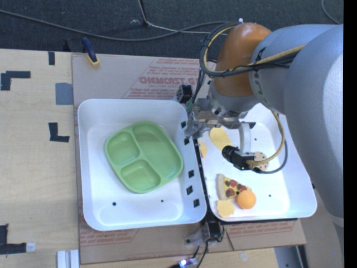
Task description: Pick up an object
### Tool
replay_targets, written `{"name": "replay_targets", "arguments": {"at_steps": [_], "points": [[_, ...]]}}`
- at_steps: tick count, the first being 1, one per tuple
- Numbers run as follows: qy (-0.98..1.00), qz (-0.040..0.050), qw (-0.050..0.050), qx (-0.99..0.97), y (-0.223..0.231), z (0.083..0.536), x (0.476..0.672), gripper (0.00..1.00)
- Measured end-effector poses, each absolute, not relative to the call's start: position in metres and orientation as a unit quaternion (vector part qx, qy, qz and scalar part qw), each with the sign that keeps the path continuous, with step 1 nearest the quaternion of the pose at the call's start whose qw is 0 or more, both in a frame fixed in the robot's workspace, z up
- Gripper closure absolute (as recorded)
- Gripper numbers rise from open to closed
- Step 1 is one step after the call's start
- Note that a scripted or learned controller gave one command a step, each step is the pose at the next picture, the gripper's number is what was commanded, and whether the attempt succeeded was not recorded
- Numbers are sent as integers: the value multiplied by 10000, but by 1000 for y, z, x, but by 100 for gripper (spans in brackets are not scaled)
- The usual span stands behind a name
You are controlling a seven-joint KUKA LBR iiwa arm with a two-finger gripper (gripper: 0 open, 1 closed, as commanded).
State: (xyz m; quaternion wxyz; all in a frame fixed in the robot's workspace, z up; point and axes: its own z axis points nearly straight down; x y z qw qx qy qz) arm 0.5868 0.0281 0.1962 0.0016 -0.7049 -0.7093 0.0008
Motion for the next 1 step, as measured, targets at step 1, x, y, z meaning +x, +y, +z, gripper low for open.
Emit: {"name": "replay_targets", "arguments": {"at_steps": [1], "points": [[-7095, -3, 7, -7047, 81, 216, 572, 100]]}}
